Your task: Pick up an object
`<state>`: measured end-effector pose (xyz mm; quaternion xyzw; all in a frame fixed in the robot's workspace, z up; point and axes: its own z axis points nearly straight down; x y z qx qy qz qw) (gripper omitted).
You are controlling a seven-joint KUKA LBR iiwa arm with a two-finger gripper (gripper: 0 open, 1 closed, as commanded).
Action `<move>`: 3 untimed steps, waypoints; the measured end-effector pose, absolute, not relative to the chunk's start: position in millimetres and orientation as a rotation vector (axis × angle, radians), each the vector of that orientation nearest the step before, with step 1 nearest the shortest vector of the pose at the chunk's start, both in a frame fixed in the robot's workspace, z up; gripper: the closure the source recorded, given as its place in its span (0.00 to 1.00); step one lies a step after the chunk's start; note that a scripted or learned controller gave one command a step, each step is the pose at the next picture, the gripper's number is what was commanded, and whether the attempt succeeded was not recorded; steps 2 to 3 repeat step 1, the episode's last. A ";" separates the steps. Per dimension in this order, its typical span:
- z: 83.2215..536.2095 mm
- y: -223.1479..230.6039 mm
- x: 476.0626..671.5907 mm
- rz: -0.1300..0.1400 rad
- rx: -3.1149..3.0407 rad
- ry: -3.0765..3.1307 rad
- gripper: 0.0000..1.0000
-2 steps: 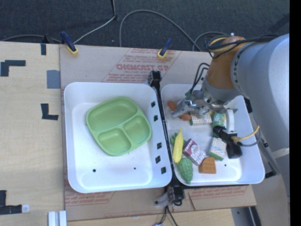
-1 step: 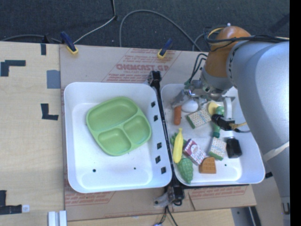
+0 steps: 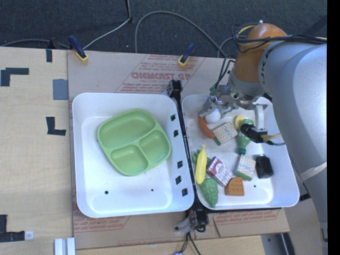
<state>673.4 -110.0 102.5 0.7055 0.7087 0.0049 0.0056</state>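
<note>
Small toy food items in the right bin (image 3: pixel 276 195): smooth yellow banana (image 3: pixel 200 166), bumpy green piece (image 3: pixel 210 191), orange carrot shape (image 3: pixel 206 126), flat printed cards (image 3: pixel 224 133), black block (image 3: pixel 264 166). End effector (image 3: pixel 223 104) low over the far end of this pile, state of it impossible to tell. Left bin (image 3: pixel 85 195) with glossy green divided plate (image 3: pixel 134 141). Below, brown cardboard (image 3: pixel 149 73) on pale wooden surface (image 3: pixel 26 158), dark carpet (image 3: pixel 64 9) beyond.

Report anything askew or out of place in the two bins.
Nothing looks spilled or broken. The green plate lies slightly turned in the left bin. The toy food, banana included, sits jumbled in the right bin, all of it inside the rim.
</note>
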 end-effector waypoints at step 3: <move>184.7 -36.3 637.1 0.002 2.218 2.224 1.00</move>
